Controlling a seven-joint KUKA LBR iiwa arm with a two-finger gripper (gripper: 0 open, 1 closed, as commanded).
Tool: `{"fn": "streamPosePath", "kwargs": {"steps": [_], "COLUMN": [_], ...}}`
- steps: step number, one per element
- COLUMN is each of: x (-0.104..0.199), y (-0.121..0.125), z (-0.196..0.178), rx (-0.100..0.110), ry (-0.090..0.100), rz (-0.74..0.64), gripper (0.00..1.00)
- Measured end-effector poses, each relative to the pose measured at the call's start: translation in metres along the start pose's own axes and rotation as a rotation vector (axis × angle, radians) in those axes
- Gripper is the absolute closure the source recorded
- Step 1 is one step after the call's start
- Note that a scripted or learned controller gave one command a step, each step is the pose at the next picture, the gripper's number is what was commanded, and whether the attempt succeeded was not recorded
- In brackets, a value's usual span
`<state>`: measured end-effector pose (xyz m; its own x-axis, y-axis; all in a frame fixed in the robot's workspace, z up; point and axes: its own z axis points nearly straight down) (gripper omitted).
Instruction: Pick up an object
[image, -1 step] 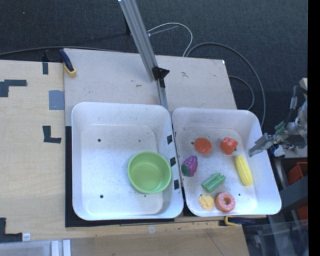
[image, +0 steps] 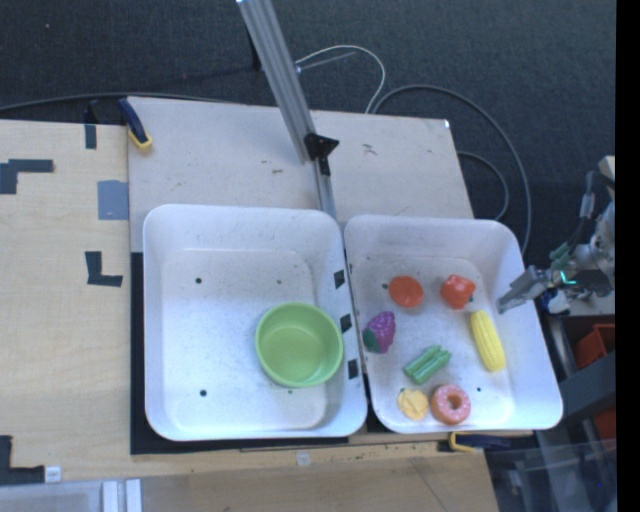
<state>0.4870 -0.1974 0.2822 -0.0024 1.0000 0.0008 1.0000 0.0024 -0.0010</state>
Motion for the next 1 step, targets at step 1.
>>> {"fn": "streamPosePath", "kwargs": {"steps": [1], "x": [-0.0014], "y": [0.0008], "z": [0.0435], "rx": [0.005], "ry": [0.000], "rz": [0.002], "gripper": [0.00]}}
